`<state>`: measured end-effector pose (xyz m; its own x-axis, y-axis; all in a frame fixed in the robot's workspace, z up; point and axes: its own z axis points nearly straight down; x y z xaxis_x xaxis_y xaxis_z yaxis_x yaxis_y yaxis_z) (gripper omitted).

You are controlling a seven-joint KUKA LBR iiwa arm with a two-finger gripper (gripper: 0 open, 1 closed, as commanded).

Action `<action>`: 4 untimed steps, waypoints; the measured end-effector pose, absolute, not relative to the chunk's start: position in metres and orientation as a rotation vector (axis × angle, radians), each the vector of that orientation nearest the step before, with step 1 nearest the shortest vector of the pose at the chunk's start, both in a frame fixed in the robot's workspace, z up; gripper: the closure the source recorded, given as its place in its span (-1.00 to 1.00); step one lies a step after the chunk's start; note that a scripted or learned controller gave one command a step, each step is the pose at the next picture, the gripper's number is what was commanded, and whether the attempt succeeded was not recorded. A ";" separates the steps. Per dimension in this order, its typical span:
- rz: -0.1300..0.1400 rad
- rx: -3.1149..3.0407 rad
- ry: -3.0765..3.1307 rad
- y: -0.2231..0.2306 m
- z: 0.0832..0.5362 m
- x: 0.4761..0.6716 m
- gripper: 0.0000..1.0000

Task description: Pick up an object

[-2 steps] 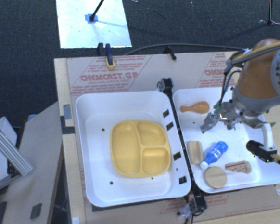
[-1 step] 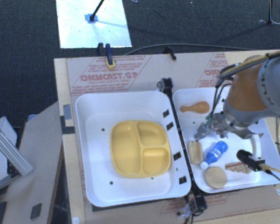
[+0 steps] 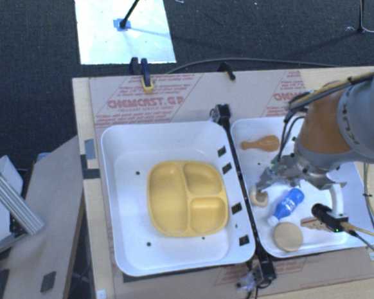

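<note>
My gripper (image 3: 267,183) hangs low over the left part of the right bin (image 3: 240,130), with the grey arm and its orange band reaching in from the right. Just below the gripper lies a small beige round piece (image 3: 260,199), very close to it. To the right of that piece lies a blue bottle (image 3: 287,203) with a white cap, tilted. A tan disc (image 3: 288,236) rests near the bin's front edge. At the back of the bin is a tan wooden spoon-shaped piece (image 3: 261,144). Nothing can be seen held.
The left bin (image 3: 125,183) holds a yellow divided plate (image 3: 186,197). A black divider rail (image 3: 235,174) runs between the bins. A small brown item (image 3: 311,223) lies beside the disc. A blue and yellow clamp (image 3: 146,75) sits at the bench's back edge.
</note>
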<state>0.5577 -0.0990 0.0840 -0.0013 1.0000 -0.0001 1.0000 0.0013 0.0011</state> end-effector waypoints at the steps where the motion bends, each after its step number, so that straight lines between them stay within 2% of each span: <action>1: 0.003 2.218 2.222 -0.099 0.095 0.558 1.00; 3: 0.006 2.213 2.222 -0.089 0.189 0.555 1.00; 4: 0.005 2.214 2.224 -0.090 0.212 0.557 1.00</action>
